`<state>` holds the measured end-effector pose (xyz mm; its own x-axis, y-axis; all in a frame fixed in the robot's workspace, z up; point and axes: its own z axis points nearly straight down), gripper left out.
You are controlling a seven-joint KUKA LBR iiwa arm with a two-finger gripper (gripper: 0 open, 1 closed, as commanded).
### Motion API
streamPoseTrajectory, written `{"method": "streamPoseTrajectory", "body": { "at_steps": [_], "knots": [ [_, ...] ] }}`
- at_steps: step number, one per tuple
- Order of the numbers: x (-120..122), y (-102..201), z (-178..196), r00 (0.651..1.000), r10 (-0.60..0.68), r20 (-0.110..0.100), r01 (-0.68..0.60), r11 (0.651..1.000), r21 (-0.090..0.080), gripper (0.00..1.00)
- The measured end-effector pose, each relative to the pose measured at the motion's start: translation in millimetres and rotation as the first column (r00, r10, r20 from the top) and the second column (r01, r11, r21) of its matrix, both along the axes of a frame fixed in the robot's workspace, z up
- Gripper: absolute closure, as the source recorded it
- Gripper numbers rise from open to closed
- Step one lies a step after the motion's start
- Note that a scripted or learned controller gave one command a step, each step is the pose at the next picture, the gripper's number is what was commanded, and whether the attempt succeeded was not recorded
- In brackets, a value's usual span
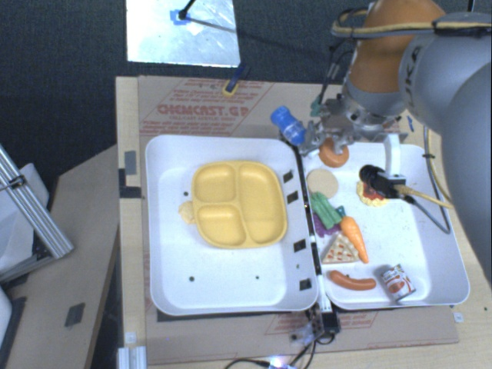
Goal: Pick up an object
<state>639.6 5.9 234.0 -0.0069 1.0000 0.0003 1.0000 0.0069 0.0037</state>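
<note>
My gripper (330, 134) hangs over the back left corner of the right bin (438, 260). Directly below it lies an orange-brown round pastry (334, 156). A blue bottle-like thing (287, 125) sits just left of the gripper, at the rim between the two bins; I cannot tell whether it touches the gripper. In front of the pastry lie a cream disc (323, 181), a purple and green vegetable (327, 210), a carrot (353, 237), a pizza slice (338, 250), a sausage (352, 281) and a small can (396, 280).
A yellow divided plate (234, 204) fills the middle of the left bin (165, 267), with a small beige piece (186, 211) at its left edge. A yellow and red toy (372, 196) lies in the right bin's back half. The arm's grey body looms over the right bin's far right.
</note>
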Motion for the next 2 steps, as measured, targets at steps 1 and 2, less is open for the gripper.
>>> {"method": "streamPoseTrajectory", "body": {
  "at_steps": [1, 2],
  "knots": [
    [-0.1, -5.4, -12.8, 1.0, -0.006, -0.003, 0.006, 1.0, -0.001, 1.0],
    [-0.6, 8.5, 0.2, 1.0, -0.001, -0.001, 0.001, 1.0, 0.0, 1.0]
  ]
}}
